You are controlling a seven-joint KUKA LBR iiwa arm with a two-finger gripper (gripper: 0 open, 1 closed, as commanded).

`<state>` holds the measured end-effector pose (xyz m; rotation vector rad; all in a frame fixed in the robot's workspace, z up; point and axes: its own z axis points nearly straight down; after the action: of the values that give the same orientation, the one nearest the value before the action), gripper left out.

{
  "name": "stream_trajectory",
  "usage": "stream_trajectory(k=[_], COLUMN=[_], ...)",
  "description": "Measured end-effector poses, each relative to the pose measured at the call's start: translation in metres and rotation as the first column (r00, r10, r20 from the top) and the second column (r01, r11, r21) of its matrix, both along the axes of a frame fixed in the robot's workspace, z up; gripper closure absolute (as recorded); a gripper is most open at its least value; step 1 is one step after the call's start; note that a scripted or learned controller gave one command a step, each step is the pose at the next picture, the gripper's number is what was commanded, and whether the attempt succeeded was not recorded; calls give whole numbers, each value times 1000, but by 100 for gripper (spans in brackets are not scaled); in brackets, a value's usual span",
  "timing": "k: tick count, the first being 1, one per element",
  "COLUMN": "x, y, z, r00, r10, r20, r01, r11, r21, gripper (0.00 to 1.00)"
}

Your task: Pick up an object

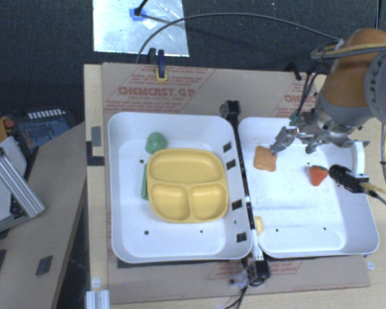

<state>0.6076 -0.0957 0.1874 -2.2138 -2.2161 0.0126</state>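
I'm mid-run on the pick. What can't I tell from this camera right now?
- End effector: in the camera view, too small and dark to judge its state or whether it touches the orange piece.
- Green object: the yellow tray hides its lower part.
- Small yellow item: partly hidden by the divider between the bins.
- Red piece: too small to identify.
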Motion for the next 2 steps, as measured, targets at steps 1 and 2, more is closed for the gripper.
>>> stream_trajectory(k=[1,2], x=[3,5], y=[0,3], z=[8,-55], r00=[1000,1000], r10=[2,1], r20=[14,9], r01=[-2,-1], r11=[1000,1000], r21=[-1,0], gripper=[0,0])
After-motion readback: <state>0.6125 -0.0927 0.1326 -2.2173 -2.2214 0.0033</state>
